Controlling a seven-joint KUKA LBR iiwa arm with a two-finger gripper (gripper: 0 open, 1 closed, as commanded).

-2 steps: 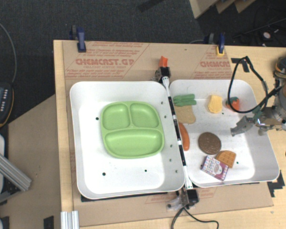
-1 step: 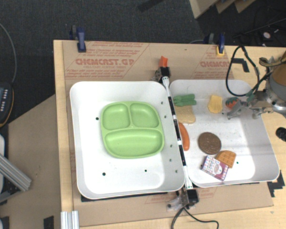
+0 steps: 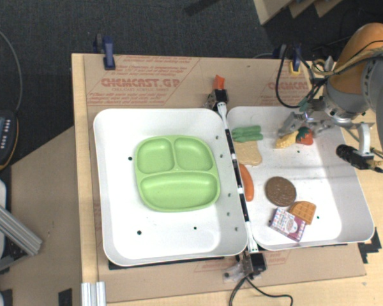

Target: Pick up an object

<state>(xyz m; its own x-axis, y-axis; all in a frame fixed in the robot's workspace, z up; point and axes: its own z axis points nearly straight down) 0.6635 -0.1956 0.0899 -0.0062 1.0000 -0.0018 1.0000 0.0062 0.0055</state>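
Note:
My gripper (image 3: 300,127) is low over the far part of the right bin (image 3: 345,190), coming in from the right on the grey arm with its orange band (image 3: 370,40). Right below and beside it lie a yellow cheese wedge (image 3: 285,141) and a small red and orange piece (image 3: 305,138). I cannot tell whether either one is gripped. Further along the bin's left side lie a green pod (image 3: 246,133), a tan bread slice (image 3: 247,153) and an orange sausage (image 3: 246,182). Toward the front are a brown round cookie (image 3: 281,190), an orange waffle (image 3: 304,210) and a purple packet (image 3: 287,225).
The left bin (image 3: 115,222) holds a green divided plate (image 3: 177,173). A raised rim (image 3: 233,164) separates the two bins. A black cable (image 3: 282,85) loops behind the right bin, and a black fitting (image 3: 354,155) sticks out at its right edge.

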